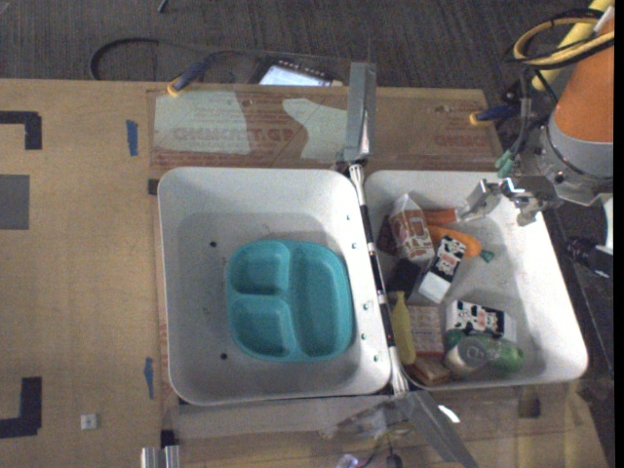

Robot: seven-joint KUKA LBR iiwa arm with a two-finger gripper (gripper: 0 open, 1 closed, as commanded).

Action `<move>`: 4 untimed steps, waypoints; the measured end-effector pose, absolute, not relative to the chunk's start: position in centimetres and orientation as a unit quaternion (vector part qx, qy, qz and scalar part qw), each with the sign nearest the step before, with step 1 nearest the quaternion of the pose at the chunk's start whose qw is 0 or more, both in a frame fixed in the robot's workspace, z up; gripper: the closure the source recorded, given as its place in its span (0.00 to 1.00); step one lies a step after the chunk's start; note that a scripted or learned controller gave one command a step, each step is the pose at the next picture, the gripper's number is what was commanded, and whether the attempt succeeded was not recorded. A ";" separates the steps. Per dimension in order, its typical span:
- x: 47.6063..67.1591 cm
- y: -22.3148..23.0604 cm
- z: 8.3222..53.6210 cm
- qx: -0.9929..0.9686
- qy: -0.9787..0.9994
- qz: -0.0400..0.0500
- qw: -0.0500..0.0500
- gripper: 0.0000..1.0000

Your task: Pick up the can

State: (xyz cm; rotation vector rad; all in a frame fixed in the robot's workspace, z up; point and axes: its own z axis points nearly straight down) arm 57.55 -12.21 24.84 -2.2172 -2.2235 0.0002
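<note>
Green-grey metal can (pixel 472 353) lies lower right, wedged among cartons and a yellow banana (pixel 401 327). Gripper (pixel 506 197) hovers upper right, jaw state unclear. Risk: wrong item grabbed, can rolls.

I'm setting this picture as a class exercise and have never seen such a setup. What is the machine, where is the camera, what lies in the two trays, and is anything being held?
One camera looks down at a slant on a bench. The grey and orange robot arm reaches in from the right; its gripper hangs over the right bin's far corner, holding nothing. The left bin holds a teal divided tray. The right bin holds jumbled groceries: small cartons, a carrot, and, at its near edge, the can it should pick up.
</note>
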 end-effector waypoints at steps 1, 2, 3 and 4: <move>66.7 -13.0 17.7 -0.696 -0.718 0.000 -0.001 0.00; 66.8 -13.0 17.8 -0.696 -0.718 -0.001 -0.002 0.00; 66.7 -9.2 11.0 -0.741 -0.672 -0.001 -0.001 0.00; 66.9 -9.2 12.1 -0.740 -0.672 -0.002 -0.002 1.00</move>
